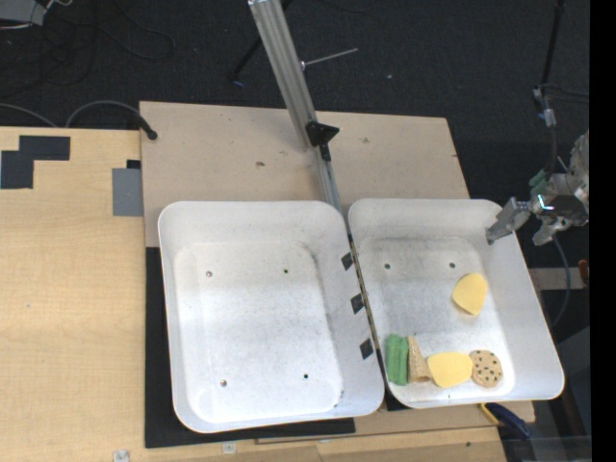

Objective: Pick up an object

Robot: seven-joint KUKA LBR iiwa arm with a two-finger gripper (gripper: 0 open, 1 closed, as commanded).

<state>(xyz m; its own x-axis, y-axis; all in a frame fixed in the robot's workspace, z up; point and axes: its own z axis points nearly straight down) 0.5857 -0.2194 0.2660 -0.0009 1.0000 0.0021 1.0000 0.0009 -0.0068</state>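
The pincer hangs at the upper right corner of the right bin, reaching in from the right; whether it is open or closed cannot be told, and nothing is seen in its hold. The nearest candidate is a yellow piece, lying alone on the bin floor below and slightly left of the pincer, well apart from it, its long axis running roughly up and down the picture. The pick will likely turn on that gap: the pincer would have to travel inward and down toward the piece.

Farther off, along the bin's lower edge, four items sit in a tight row: a green piece, a tan piece, a second yellow piece and a cookie, each touching or just beside its neighbour. That crowding would probably make any of them harder to take cleanly. Nothing stands between the pincer and the lone yellow piece. The left bin lies alongside on the table, and a metal rail slants down toward the seam between the bins.
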